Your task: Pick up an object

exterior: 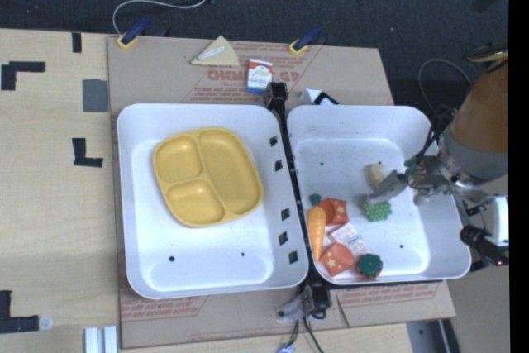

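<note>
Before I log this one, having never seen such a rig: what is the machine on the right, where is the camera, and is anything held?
A single camera looks down at a slant on two shallow white bins. The left bin holds a yellow divided plate. The right bin holds toy food: a carrot, red pieces, green broccoli. The grey machine at the right is a robot arm; its gripper hangs over the right bin, just above the broccoli. Nothing is visibly held.

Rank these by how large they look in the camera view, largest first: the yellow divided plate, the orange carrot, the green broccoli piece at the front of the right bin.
1. Yellow divided plate, by far the largest.
2. Orange carrot.
3. Green broccoli piece, the smallest.
</note>
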